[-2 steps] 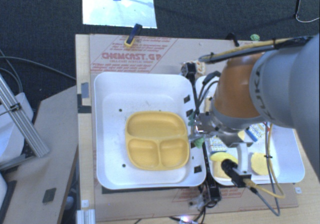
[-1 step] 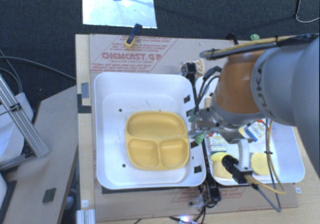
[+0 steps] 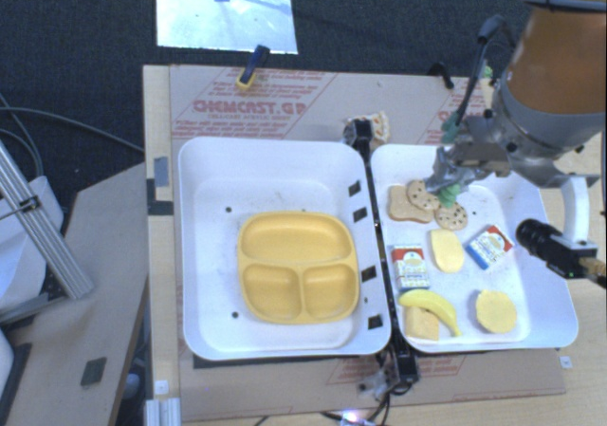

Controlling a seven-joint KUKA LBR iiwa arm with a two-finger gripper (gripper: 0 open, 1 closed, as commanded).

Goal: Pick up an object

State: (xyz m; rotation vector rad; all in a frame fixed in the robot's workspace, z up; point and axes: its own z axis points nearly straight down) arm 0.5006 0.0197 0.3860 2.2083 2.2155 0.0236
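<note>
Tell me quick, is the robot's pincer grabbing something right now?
Pincer: low in the right white bin, above the tan round cookies; open or closed cannot be told, nothing seen held.

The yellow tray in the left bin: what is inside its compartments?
The yellow tray lies in the left bin. Its three compartments show bare yellow plastic, with nothing in them. What lies under the tray is covered.
</note>
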